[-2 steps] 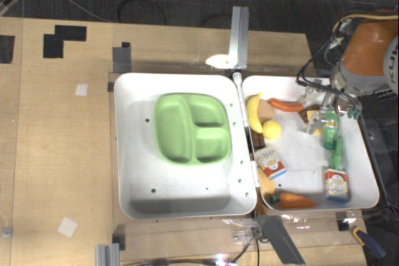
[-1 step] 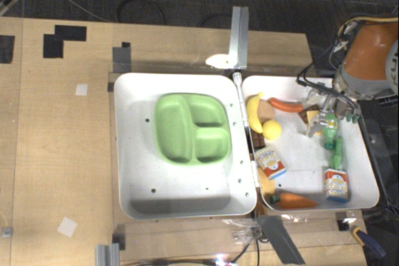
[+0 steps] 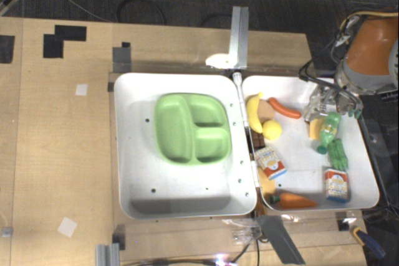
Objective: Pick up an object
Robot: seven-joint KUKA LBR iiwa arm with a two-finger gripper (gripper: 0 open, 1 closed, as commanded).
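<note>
You'll find the pincer [image 3: 325, 110] low in the right bin [image 3: 368, 196], upper right of frame, poised over the green bottle [image 3: 328, 129] for a likely grab; its grip state can't be told.

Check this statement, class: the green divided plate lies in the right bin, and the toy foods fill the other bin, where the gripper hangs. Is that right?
Not quite. The camera view shows the green divided plate in the left bin, not the right one. The toy foods, among them a banana and a carrot, lie in the right bin, where the gripper hangs.
</note>
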